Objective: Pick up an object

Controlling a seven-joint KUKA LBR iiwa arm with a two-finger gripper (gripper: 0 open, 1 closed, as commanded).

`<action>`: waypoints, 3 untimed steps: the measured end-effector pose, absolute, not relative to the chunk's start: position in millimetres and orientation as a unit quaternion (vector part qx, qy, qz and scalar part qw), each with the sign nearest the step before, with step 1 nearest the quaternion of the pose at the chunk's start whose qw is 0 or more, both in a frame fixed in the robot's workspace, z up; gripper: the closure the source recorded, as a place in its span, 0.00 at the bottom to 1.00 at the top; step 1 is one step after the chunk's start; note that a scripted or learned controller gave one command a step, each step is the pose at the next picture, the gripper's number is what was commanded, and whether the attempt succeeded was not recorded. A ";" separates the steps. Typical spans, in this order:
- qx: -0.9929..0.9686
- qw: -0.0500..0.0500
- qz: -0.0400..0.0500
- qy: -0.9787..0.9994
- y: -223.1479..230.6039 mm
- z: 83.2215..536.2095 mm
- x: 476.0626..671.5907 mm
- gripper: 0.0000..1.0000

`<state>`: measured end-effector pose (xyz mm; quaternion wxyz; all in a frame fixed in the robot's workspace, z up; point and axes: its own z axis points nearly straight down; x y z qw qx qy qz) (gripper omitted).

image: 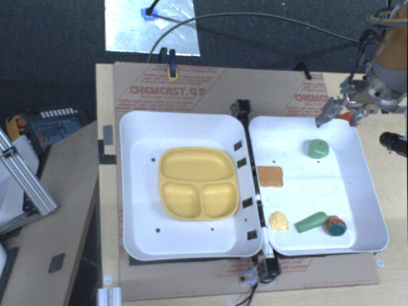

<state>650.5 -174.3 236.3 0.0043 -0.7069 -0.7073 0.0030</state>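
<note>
green round object is lying nearest; gripper is hovering at the bin's far rim, fingers spread, empty; i am lowering squarely over it.

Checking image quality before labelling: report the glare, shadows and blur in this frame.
Camera view: glare on the foil sheet at top; soft, even light on both white bins, with faint shadows under the yellow tray and the green cylinder; the gripper at the right bin's far corner looks slightly blurred, its fingers hard to make out.
</note>
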 end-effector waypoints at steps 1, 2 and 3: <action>-0.706 -0.001 0.000 -0.708 -173.7 244.6 652.9 0.00; -0.705 0.001 0.001 -0.709 -165.7 185.8 655.0 0.00; -0.705 0.001 0.000 -0.709 -156.4 133.8 649.3 0.00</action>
